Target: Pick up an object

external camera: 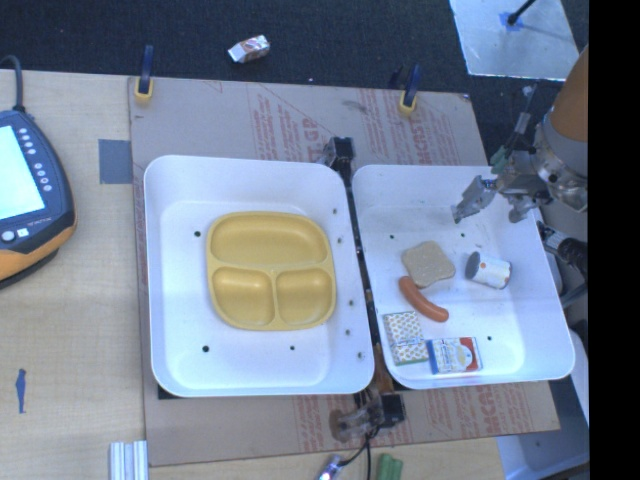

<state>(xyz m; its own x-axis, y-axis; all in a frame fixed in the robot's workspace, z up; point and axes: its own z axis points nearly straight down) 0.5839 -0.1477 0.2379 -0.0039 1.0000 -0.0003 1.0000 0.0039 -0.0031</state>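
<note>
The right bin (395, 193) holds a tan slice of bread (429, 263), an orange-red sausage (424, 300), a small white cylinder with a dark end (488, 270), a patterned packet (404, 335) and a white carton with red and blue print (455, 355). My gripper (495, 200) hangs over the bin's upper right part, above and to the right of the bread. Its two fingers are spread apart with nothing between them. The left bin (170, 268) holds a yellow three-compartment plate (270, 269).
A teach pendant (30, 193) with an orange rim lies at the left edge of the bench. Two clamps (145, 78) hold the cardboard sheet at the back. A crumpled wrapper (249, 49) lies on the dark floor beyond.
</note>
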